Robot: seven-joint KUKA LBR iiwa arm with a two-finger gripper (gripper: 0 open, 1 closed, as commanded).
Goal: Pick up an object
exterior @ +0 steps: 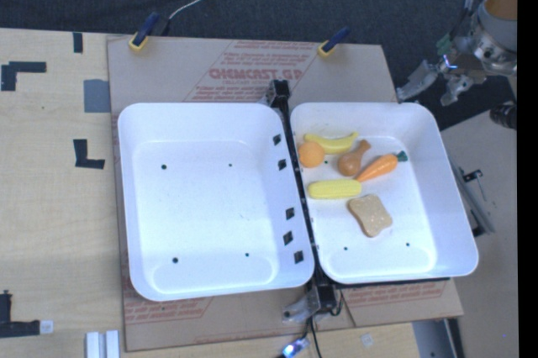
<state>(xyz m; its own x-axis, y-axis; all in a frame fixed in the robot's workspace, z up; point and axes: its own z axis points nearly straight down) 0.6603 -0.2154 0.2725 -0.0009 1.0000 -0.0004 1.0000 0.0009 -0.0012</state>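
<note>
I hang off the table's right edge, above and outside the far right corner of the right bin (pixel 454 205), and my fingers (pixel 444 77) look spread apart with nothing between them, though at this angle they are small and I may misjudge how wide they stand. Everything worth taking lies in that bin's far half: a banana (pixel 332 142) near the divider, an orange ball (pixel 311 155) touching it, a drumstick (pixel 354 157) beside a carrot (pixel 377 168), a corn cob (pixel 334 190) below them, and a slice of bread (pixel 371 215) lying apart toward the bin's middle. The left bin (pixel 202 197) offers me nothing. I judge the bread or the corn the safest pick, since each has free floor around it. I should come in over the rim, line up across the corn's short width, drop straight, and close only once I straddle it.
</note>
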